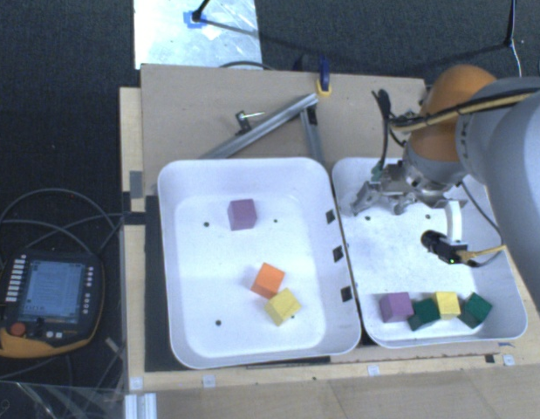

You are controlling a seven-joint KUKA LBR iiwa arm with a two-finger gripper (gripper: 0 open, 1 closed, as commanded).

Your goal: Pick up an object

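Camera view: four blocks, purple block [395, 305] among them, line the right bin's [505, 321] near wall. The end effector [390, 195] hovers over the far end, grasping nothing; finger state unclear, likely pre-descent.

Setting: robotics lab test cell. Evidence: grey industrial arm with orange band [479, 120] reaching over a plywood bench [252, 103]; two shallow white plastic bins [178, 260] side by side holding small coloured cubes; handheld teach pendant with screen and orange casing [47, 299] lying on dark carpet floor [51, 85], its black cables [43, 208] looped loosely; a reflective silver sheet [191, 16] on the floor behind the bench.
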